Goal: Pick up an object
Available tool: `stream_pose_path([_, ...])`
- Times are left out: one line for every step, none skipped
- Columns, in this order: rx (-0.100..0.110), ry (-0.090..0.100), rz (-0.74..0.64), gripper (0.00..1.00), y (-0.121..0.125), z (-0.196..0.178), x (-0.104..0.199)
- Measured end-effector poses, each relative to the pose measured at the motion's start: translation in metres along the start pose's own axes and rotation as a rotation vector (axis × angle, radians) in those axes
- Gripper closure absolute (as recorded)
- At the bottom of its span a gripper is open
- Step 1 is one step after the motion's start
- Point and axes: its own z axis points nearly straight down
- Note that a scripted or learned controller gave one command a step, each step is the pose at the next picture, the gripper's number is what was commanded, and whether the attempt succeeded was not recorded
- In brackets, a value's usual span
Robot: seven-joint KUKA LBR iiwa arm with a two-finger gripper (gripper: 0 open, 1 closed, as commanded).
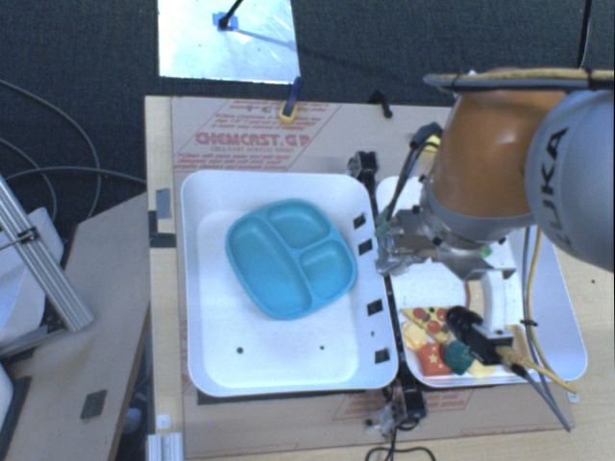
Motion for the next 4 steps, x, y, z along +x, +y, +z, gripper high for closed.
stream_pose_path([0.002, -0.003, 0.011, 1.0, -0.001, -0.011, -0.02])
stream_pose_path([-0.011, 0.002, 0.003, 1.0, 0.001, -0.132, 0.016])
stream_pose_path([-0.002, 0.001, 0.002, 1.0, 0.001, -0.177, 0.072])
stream_pose_path([0.007, -0.004, 0.016, 1.0, 0.0, -0.125, 0.015])
